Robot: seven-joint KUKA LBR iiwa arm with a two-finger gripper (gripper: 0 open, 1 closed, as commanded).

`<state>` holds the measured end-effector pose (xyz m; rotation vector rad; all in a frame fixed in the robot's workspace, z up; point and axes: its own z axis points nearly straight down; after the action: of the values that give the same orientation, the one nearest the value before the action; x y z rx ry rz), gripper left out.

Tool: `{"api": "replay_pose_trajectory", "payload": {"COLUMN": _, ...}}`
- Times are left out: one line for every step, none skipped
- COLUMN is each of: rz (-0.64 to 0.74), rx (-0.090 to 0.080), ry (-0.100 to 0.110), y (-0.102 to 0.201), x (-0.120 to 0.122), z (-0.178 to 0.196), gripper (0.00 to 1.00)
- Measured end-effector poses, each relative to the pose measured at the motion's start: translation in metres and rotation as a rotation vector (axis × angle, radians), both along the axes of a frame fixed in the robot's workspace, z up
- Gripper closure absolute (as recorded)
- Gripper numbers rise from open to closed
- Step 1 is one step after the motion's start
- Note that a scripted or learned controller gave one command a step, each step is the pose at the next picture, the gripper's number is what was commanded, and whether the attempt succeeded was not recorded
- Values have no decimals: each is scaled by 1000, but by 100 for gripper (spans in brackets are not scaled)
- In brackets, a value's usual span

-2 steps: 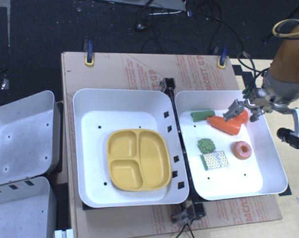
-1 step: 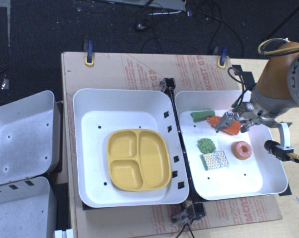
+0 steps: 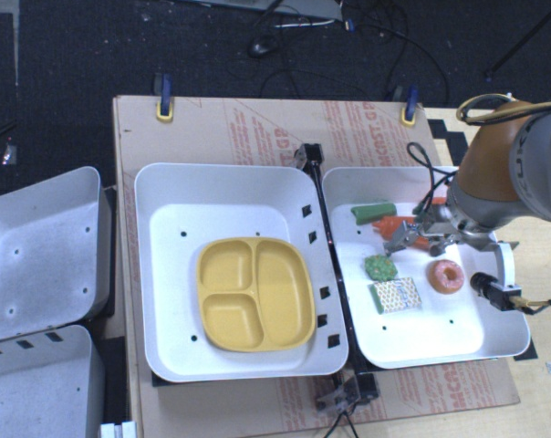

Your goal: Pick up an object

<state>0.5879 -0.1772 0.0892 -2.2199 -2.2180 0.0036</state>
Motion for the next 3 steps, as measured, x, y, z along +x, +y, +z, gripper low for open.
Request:
{"api": "replay_pose_trajectory", "payload": {"rz": 0, "rx": -2, "ry": -5, "y": 0, "x": 2, "z": 14, "gripper": 100}}
{"api": "replay_pose_trajectory", "payload": {"rz": -1, "rx": -3, "ry": -10, "y": -6, "x": -6, "z": 64, "gripper": 100}}
{"api": "replay_pose_trajectory", "payload": {"rz": 2, "rx": -4, "ry": -11, "y": -11, "x": -1, "z": 109, "gripper": 100}}
